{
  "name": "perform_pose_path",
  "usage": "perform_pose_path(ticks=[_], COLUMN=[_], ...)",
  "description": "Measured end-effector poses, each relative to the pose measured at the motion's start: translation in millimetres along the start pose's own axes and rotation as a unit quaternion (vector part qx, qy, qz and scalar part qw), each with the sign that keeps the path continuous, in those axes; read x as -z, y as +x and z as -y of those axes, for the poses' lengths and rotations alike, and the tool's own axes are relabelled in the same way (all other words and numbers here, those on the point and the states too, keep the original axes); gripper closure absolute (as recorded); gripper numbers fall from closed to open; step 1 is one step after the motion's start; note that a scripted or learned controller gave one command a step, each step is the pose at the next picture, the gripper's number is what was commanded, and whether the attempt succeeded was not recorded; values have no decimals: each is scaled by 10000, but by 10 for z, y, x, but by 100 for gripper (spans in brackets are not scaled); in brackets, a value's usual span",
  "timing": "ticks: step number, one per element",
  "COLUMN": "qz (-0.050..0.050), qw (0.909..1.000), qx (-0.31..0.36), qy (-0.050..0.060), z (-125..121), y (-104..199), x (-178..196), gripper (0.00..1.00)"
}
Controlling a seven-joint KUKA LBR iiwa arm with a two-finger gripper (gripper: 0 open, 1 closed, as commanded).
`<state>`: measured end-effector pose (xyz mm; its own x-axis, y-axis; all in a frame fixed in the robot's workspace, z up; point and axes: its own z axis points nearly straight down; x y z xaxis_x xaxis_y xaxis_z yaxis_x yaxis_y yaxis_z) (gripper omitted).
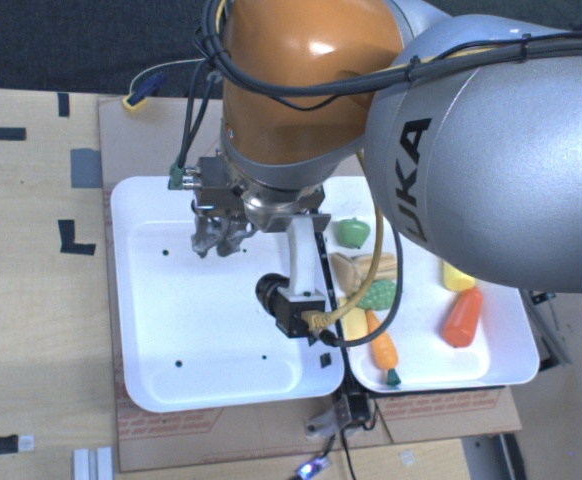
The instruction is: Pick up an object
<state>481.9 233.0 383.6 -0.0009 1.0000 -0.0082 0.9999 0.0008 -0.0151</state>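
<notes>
My gripper [217, 236] hangs over the upper middle of the left white bin [171, 373], below the big orange wrist band. Nothing shows under it but bare bin floor. Toy foods lie in the right bin [516, 363]: a green round piece [352, 232] at its top left, a beige piece [355, 267] below that, a green knobbly piece [378, 293], an orange carrot [383, 351] near the divide, a red-orange pepper [461, 319] and a yellow piece [458, 280] above it. The arm covers much of the right bin.
A black camera block [289, 310] on a white bracket hangs beside the gripper, with cables looping past the bins' shared edge. Both bins rest on cardboard [161, 428] on a wooden bench. A blue-yellow clip [143, 90] lies behind the left bin.
</notes>
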Motion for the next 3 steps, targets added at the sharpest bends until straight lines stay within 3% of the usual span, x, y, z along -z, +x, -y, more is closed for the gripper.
perform_pose_path(ticks=[1, 2, 3], qz=[-81, 1, -71], qw=[9999, 10000, 9999], qx=[12, -6, 9], qy=[-151, -2, -140], z=[6, -372, -378], y=[-11, -5, -11], x=[1603, 142, 1593], gripper=[100, 100, 100])
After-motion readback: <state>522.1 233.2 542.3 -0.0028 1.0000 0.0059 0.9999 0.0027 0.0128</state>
